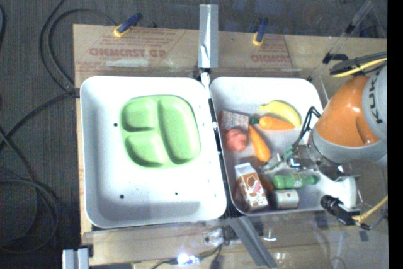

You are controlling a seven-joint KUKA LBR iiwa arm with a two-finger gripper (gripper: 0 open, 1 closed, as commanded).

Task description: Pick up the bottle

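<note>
Green bottle (293, 181) lies in right bin (264, 87); fingers (281, 163) just above, state unclear. Cardboard (126, 53) reads "CHEMCAST GP".

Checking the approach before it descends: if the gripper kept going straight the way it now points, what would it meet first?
Probably the green bottle lying just below the gripper in the right bin, though depth is hard to judge from above.

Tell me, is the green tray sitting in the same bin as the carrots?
No, the green tray lies alone in the left bin, while the carrots lie in the right bin.
</note>
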